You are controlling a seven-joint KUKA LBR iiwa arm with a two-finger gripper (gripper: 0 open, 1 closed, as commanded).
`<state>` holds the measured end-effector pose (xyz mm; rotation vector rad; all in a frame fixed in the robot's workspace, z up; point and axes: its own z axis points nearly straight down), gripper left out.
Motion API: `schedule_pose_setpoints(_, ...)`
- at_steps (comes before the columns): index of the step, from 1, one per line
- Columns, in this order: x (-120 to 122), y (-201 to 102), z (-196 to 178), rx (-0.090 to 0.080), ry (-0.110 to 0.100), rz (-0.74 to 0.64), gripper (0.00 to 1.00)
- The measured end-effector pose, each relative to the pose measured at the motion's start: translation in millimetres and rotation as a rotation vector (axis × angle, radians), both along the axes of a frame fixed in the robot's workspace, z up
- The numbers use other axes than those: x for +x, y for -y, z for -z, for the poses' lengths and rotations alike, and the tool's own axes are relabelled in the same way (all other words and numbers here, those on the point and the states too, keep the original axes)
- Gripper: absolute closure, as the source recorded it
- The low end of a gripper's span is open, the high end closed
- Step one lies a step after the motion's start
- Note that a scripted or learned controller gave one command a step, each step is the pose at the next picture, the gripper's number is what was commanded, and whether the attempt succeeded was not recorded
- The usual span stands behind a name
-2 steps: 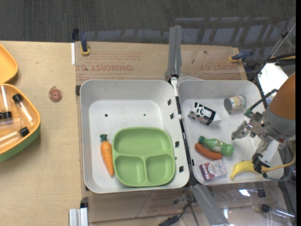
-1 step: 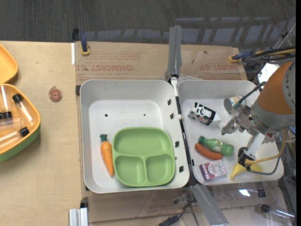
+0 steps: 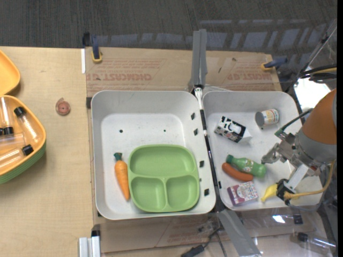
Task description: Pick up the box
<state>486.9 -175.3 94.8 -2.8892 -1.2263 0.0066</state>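
The pincer (image 3: pixel 278 155) hangs at the right side of the right bin (image 3: pixel 214 103), apparently gripping nothing; whether it is released or clenched I cannot tell. The black-and-white box (image 3: pixel 232 129) lies up and to the left of it, its long axis running from upper left to lower right, with the green bottle (image 3: pixel 247 165) between them, lower down.

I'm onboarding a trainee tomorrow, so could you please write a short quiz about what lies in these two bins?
1. True or false: the carrot lies inside the green divided plate.
2. Which bin holds the black-and-white box? A) left B) right
3. What green thing lies against the sausage?

Key: 1 false, it lies beside the plate; 2 B; 3 the green bottle.
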Motion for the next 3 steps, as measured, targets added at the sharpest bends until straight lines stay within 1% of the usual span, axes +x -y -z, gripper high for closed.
schedule_pose_setpoints(1,-10.4,23.3,3.8,0.001,0.001,-0.029,0.00)
schedule_pose_setpoints(2,-10.3,7.1,-8.6,0.000,0.001,-0.095,0.00)
schedule_pose_setpoints(3,-10.8,7.8,-16.7,0.001,-0.002,-0.094,1.00)
